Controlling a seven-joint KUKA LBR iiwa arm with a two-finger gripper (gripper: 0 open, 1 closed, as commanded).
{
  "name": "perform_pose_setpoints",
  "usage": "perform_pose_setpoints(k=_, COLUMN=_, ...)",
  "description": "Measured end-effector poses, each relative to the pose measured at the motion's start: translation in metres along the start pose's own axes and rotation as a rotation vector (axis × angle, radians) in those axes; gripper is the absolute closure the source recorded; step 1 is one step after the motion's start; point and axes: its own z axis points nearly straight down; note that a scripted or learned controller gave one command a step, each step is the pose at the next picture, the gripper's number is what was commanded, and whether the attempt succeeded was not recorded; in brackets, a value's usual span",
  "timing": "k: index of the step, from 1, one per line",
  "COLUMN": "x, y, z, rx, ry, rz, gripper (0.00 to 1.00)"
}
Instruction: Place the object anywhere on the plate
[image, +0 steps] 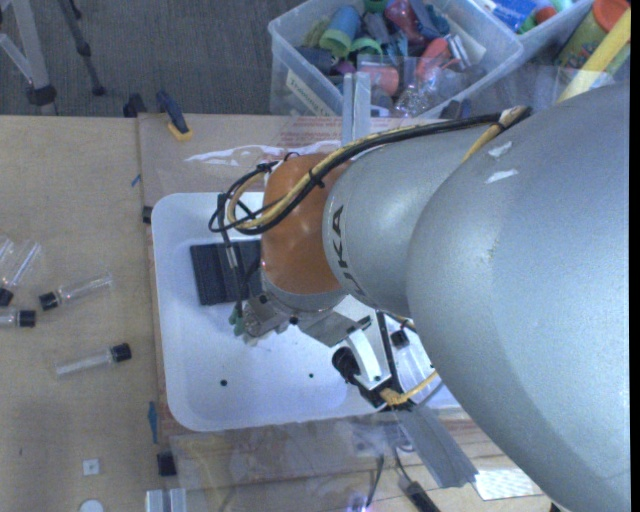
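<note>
Low in the white bin (200, 400), the hand (250, 325) sits beside a dark flat block (212, 272), its grip impossible to judge, so this looks like the pickup step, with a lift next.

A flat black rectangular object (213, 272) lies inside the white bin (180, 330), in its upper left part, toward ten o'clock from the bin's middle. It looks dark and matte, with faint ridges running along its length, and it lies flat on the bin floor with its long side running roughly from twelve to six o'clock. Its right edge is hidden under the arm's orange band. Whether it is the plate or the object cannot be told.
</note>
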Motion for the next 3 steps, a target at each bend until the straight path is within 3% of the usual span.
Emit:
perform_pose_setpoints(k=1, x=-0.026, y=0.026, z=-0.008, rx=-0.003, ry=-0.001, rz=-0.473, gripper=1.00)
perform_pose_setpoints(k=2, x=-0.054, y=0.056, z=-0.060, rx=-0.006, ry=-0.003, rz=-1.111, gripper=1.00)
perform_pose_setpoints(k=3, x=-0.082, y=0.119, z=-0.139, rx=-0.006, ry=-0.004, rz=-0.921, gripper=1.00)
